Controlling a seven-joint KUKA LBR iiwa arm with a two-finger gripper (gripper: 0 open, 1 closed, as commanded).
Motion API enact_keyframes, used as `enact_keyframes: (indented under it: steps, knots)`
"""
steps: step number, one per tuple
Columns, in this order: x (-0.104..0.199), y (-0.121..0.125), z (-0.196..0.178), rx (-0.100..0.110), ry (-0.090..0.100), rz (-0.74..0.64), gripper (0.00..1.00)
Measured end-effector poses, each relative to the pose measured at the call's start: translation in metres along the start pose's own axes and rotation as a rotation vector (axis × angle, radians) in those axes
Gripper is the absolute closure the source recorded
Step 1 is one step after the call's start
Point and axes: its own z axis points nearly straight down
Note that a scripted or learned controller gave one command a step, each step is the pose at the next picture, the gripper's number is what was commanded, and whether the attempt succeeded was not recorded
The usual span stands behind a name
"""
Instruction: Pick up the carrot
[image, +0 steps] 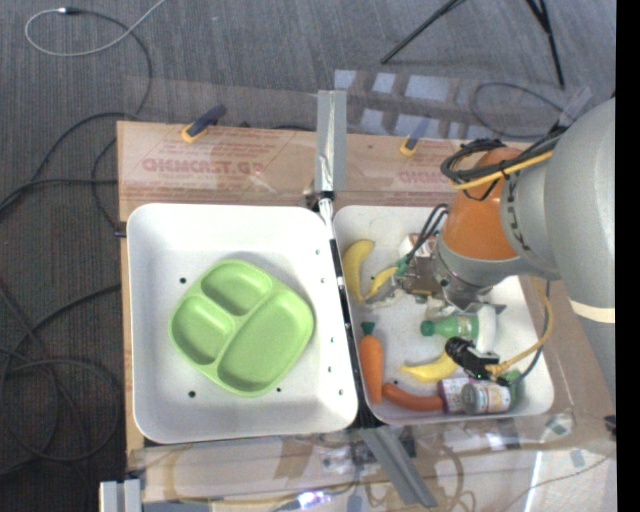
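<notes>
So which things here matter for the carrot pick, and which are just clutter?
Matters:
carrot, at the right bin's left wall
gripper, over the upper banana

Clutter:
upper banana
lower banana
green bottle
red sausage-like piece
labelled can
green divided plate in the left bin

The arm (560, 200) hides its jaws and is cut off at right.
</notes>
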Motion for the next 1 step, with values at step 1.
enact_keyframes:
  steps: [1]
  knots:
    - [0.0042,0.0232,0.0035,-0.005,0.001,0.146,0.0]
